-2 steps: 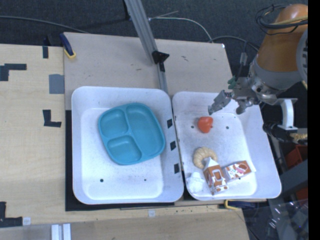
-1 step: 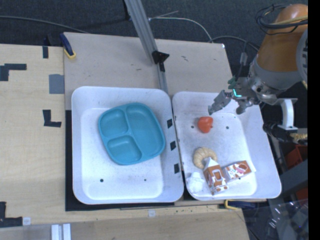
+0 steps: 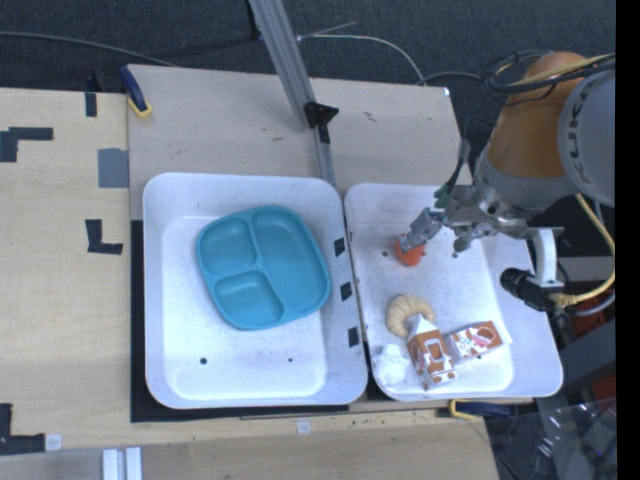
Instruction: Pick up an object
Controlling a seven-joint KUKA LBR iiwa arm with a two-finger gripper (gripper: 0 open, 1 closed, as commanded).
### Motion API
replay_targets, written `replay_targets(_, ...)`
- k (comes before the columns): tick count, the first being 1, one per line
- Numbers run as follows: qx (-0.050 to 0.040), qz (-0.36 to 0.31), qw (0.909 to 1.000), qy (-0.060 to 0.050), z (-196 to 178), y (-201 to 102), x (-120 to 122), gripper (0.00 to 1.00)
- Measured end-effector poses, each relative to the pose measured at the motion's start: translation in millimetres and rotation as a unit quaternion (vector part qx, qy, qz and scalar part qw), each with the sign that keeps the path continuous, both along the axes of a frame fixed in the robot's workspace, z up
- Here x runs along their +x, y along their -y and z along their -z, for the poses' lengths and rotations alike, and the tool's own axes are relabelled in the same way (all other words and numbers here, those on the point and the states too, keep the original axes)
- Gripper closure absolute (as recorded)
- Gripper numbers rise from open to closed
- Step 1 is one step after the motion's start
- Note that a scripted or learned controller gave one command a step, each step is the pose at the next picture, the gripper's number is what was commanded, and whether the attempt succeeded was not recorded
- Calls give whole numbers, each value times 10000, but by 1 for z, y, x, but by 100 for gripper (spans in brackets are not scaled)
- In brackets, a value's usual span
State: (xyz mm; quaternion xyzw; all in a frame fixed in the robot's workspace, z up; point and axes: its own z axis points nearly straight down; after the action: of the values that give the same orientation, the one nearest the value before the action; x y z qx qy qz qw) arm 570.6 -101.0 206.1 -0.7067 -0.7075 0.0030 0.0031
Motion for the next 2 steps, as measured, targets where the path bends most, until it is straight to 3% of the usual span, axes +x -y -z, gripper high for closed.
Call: replay_targets(2,-3,2,10000,8,110,7,13,0)
